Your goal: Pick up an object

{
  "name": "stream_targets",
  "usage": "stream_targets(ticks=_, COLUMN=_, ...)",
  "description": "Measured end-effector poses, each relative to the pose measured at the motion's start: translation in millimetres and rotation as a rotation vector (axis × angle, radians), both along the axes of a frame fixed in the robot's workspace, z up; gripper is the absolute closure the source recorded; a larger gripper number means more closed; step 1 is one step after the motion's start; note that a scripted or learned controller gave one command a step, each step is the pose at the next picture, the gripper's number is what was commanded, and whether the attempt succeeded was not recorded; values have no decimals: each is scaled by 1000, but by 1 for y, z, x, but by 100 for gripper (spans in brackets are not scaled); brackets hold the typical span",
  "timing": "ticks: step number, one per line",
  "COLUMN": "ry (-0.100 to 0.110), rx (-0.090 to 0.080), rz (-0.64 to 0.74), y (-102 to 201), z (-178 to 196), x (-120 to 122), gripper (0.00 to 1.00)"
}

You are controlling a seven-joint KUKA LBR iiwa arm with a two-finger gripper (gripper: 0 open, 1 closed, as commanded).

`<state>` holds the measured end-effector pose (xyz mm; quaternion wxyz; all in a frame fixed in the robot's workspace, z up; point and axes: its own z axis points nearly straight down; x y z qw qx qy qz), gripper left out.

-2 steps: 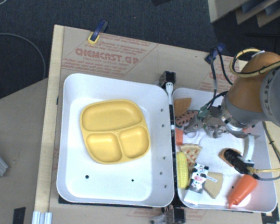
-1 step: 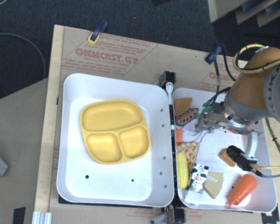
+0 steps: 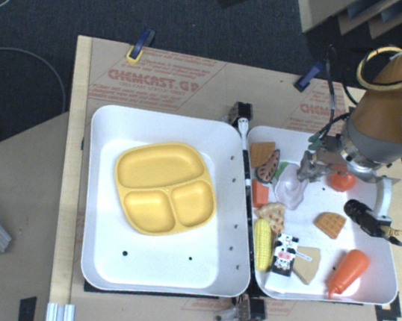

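Camera view, right bin (image 3: 386, 292): clear plastic piece (image 3: 289, 190) in the upper middle, directly under the gripper (image 3: 309, 168). Touching it or just short of it, cannot tell which. Cannot tell either whether the grip is clenched or released.

Crowded on the view-left side: orange-red block (image 3: 258, 194) just beside, brown toast slice (image 3: 260, 153) and dark-speckled slice (image 3: 269, 167) above that along the bin's left wall, beige lumpy piece (image 3: 274, 217) just below. Red ball (image 3: 342, 181) to the right, close by the wrist. Ridged brown wafer (image 3: 329, 225) lower right, with bare white floor between it and the clear piece.

Farther down, near the front wall: yellow corn cob (image 3: 261, 246), black-and-white carton (image 3: 285, 255), tan wedge (image 3: 308, 263), orange carrot (image 3: 348, 272), the first three packed side by side, the carrot a little apart.

Clear piece well apart from the back, right and front walls, nearer the left one.

Left bin (image 3: 96, 200): yellow divided plate (image 3: 165, 186), wide bare floor in front of it.

Count: two bins on the counter (image 3: 82, 99), one plate with three compartments, eleven loose things in the right bin, one of each
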<state>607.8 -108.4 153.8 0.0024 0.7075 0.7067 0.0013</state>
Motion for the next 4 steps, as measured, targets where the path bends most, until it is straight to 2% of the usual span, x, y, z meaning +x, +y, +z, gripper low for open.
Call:
stream_targets(ticks=1, ry=-2, rx=-1, rz=1, y=-8, z=58, x=6, gripper=100)
stream_targets(ticks=2, ry=1, rx=0, rz=2, y=-8, z=72, x=7, gripper=100)
stream_targets(ticks=4, ry=10, rx=4, rz=3, y=56, z=63, x=-52, gripper=100)
